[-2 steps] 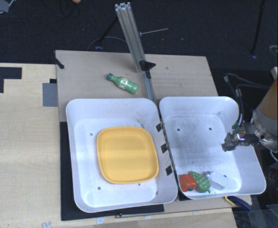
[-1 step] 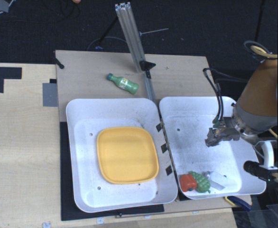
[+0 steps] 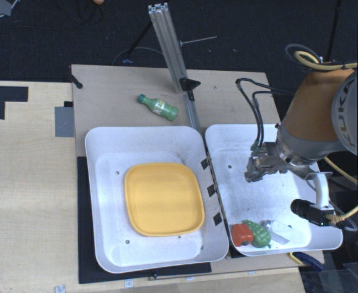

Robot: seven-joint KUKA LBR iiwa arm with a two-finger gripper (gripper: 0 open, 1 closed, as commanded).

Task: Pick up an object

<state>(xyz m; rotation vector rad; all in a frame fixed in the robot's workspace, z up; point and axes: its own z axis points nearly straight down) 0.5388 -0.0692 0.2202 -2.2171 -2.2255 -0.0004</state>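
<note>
Over right bin [image 3: 240,140]: gripper [image 3: 256,174] hovering, nothing seen held; jaw state unreadable.
Red-and-green toy [image 3: 250,234] at near edge; yellow plate [image 3: 164,198] in left bin [image 3: 99,182].

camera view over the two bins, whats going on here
A grey and orange robot arm reaches in from the right, its gripper hovering over the right bin with nothing visibly held. A red and green toy lies near that bin's front edge, apart from the gripper. The left bin holds a yellow plate. A small green bottle lies on its side on the bench behind the bins.
</note>
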